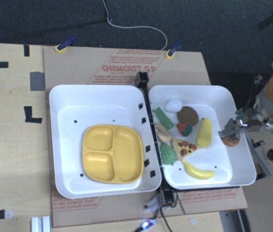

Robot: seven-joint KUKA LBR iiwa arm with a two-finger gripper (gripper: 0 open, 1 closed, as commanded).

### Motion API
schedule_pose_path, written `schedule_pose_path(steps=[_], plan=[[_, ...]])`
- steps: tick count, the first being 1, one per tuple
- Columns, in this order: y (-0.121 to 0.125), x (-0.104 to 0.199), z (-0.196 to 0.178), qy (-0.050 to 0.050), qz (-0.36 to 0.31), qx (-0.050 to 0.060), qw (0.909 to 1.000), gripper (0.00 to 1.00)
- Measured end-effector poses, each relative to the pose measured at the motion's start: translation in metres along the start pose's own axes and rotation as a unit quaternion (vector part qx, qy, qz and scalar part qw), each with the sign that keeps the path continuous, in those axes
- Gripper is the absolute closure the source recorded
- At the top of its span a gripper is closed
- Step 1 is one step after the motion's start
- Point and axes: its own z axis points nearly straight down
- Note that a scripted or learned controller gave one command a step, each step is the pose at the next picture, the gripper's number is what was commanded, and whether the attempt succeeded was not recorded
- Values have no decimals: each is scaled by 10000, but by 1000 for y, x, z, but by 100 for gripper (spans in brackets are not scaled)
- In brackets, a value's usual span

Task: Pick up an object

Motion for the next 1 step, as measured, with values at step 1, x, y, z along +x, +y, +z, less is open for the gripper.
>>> schedule_pose_path(steps=[1], plan=[[10, 47, 10, 6, -18, 15, 10000, 100]])
